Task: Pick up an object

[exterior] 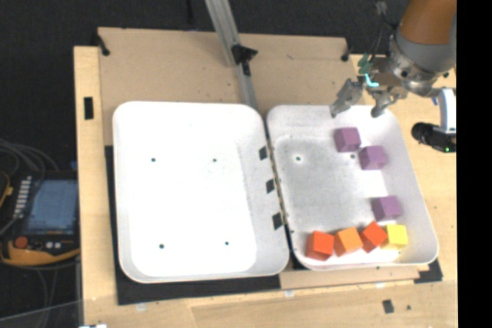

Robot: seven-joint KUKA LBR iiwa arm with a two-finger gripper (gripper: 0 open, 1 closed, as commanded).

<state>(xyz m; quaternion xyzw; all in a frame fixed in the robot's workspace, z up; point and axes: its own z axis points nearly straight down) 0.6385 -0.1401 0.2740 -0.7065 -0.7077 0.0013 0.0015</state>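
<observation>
The right bin [323, 180] holds three purple cubes: one at the back [347, 139], one just in front of it [373, 157], and one lower on the right side [387, 207]. Along the bin's front edge lie three orange-red blocks [320, 244] [350, 240] [373, 235] and a yellow block [397, 234]. My gripper [360, 103] hangs open above the bin's back right corner, its two fingers spread apart with nothing between them. It is above and just behind the rear purple cube.
The left bin [188, 188] stands beside the right one. A slanted metal pole [219, 8] rises behind the bins. A screen device [46, 207] sits off the bench at the left. The arm's orange band [430, 0] is at the upper right.
</observation>
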